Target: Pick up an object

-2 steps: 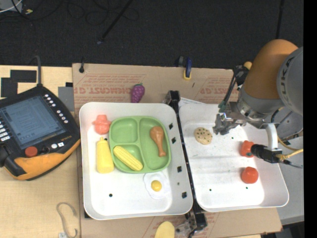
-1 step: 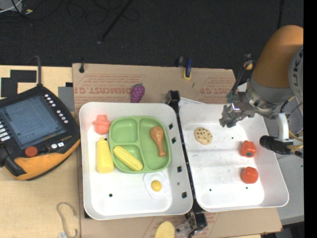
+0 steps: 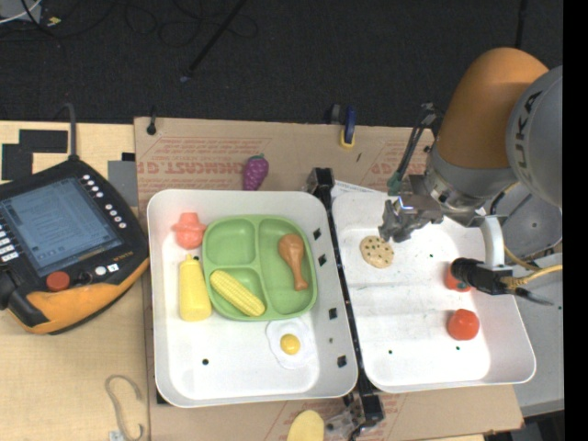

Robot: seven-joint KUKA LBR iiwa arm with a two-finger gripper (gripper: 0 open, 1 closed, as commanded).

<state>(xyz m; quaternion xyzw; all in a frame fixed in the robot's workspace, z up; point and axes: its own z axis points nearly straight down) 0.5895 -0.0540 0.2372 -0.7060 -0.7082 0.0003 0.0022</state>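
My gripper (image 3: 395, 224) hangs over the upper left part of the right bin (image 3: 413, 366), just above and to the right of a round chocolate-chip cookie (image 3: 376, 251) lying on the bin floor. Nothing shows in the gripper. A red tomato (image 3: 464, 323) sits at the right side of the same bin. A second red object (image 3: 456, 275) lies further up, partly covered by a black cable piece.
The left bin (image 3: 184, 366) holds a green divided plate (image 3: 234, 242) with a drumstick (image 3: 294, 257) and corn (image 3: 237, 292), a yellow bottle (image 3: 193, 288), a pink toy (image 3: 187, 231) and a fried egg (image 3: 289, 343). Purple grapes (image 3: 255, 171) and a teach pendant (image 3: 64, 237) lie outside.
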